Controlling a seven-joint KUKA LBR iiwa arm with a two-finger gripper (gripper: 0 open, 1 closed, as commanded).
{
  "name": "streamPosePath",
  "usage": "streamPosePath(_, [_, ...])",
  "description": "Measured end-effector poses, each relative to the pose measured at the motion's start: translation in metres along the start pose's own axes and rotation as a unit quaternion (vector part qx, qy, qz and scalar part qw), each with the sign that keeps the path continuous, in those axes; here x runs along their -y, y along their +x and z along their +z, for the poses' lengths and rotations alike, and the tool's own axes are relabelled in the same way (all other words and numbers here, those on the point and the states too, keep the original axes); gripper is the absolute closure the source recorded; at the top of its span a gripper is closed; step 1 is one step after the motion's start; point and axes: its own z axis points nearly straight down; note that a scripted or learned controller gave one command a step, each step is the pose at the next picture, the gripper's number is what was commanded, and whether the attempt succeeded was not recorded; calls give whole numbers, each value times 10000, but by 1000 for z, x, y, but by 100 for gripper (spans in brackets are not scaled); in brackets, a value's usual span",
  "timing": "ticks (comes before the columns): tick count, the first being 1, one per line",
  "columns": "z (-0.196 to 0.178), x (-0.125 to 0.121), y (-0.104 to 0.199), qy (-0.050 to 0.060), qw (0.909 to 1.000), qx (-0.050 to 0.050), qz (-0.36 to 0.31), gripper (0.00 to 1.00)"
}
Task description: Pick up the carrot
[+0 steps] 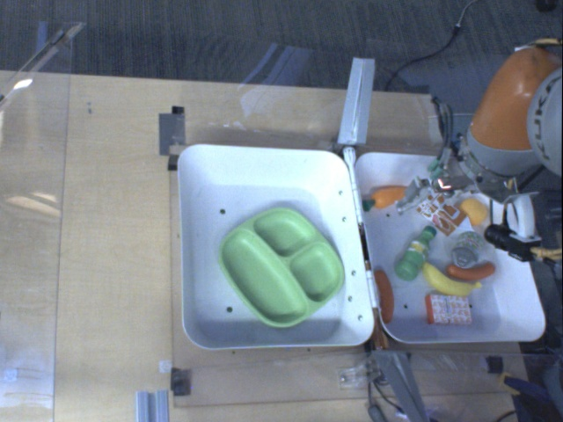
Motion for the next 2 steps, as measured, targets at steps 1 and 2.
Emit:
streamPosePath(1, [-35,-64,52,-30,9976,6,-688,0])
streamPosePath(2, [65,-39,25,-31,9860,12,-1665,0])
